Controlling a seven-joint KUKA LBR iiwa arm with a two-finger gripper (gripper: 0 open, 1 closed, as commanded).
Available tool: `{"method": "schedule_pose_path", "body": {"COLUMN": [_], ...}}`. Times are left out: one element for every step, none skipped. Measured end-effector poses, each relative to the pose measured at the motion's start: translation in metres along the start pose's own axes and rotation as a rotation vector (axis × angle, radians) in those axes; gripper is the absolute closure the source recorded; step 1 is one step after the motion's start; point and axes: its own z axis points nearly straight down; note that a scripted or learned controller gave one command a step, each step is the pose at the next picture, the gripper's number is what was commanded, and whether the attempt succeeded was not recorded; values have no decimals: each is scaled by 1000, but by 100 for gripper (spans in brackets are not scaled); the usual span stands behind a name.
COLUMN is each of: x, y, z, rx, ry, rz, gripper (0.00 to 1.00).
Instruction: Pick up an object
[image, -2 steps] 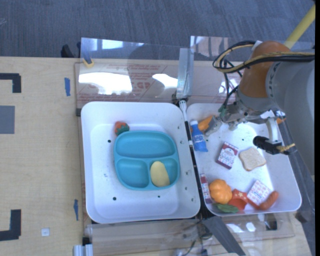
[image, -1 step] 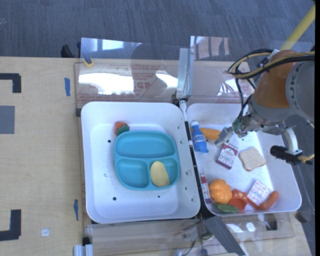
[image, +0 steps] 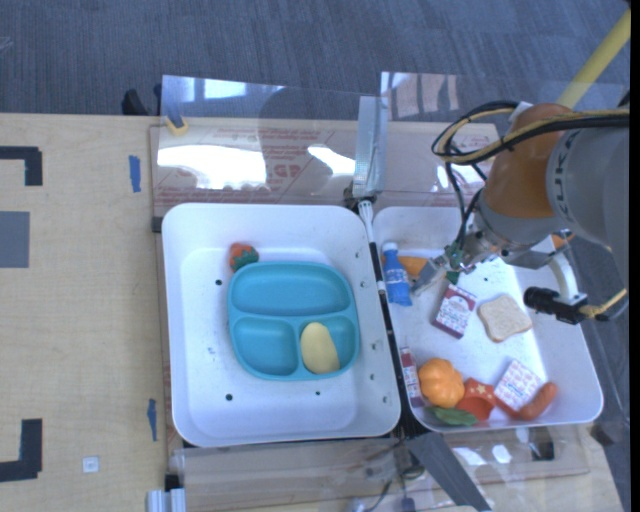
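My gripper (image: 447, 266) hangs low over the back of the right bin (image: 585, 385), under the orange-banded wrist (image: 520, 170). It sits just right of a blue bottle with an orange cap (image: 396, 277) and just above a small red-and-white carton (image: 454, 311). Nothing visibly hangs from it. A slice of toast (image: 504, 318) lies to the carton's right. Toward the front are an orange pepper (image: 441, 381), a red and green vegetable (image: 468, 407), a second red-and-white packet (image: 518, 383) and a sausage (image: 542, 400).
The left bin (image: 190, 300) holds a blue divided tray (image: 275, 310) with a yellow oval fruit (image: 319, 347) in one compartment. A small red-orange item (image: 243, 255) lies behind the tray. Black cables (image: 470, 130) loop off the arm. A clear panel (image: 260, 140) stands behind the bins.
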Motion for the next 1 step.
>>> {"method": "schedule_pose_path", "body": {"x": [24], "y": [28], "z": [-102], "rx": [-8], "ry": [-2], "rz": [42], "gripper": [0]}}
